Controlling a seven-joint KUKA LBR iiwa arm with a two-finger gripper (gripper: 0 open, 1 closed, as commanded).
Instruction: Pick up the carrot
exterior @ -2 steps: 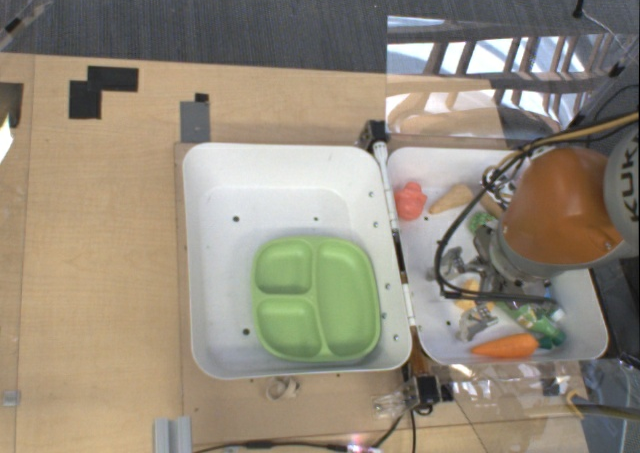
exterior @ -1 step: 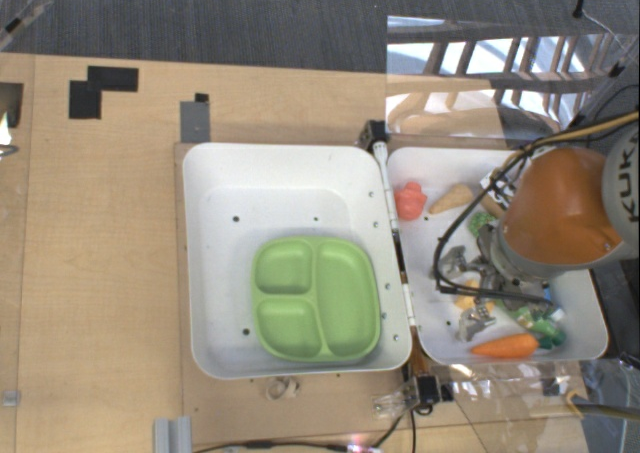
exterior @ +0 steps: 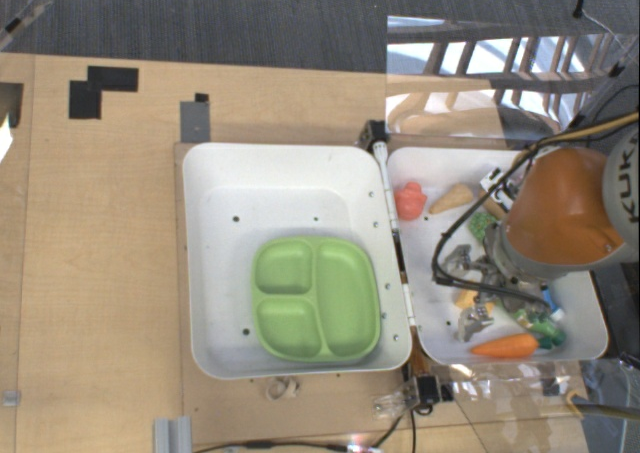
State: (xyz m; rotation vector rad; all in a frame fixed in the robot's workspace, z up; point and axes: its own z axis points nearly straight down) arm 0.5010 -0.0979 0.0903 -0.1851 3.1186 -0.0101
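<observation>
The carrot [exterior: 503, 346] is orange with a green leafy end and lies flat along the front wall of the right bin [exterior: 430, 336]. My gripper [exterior: 467, 291] hangs over the middle of that bin, just behind and left of the carrot. It is open, with its metal fingers [exterior: 476, 321] spread apart. One fingertip is close to the carrot's pointed end, apart from it. A small yellow piece [exterior: 466, 297] lies in the gap between the fingers. The orange wrist band [exterior: 560, 206] hides the bin's right part.
In the right bin are a red strawberry-like toy [exterior: 410, 201], a beige piece [exterior: 450, 197] and a green item [exterior: 483, 224] at the back. The left bin [exterior: 215, 191] holds a green divided plate [exterior: 316, 297]. Cables lie at the bench's front edge.
</observation>
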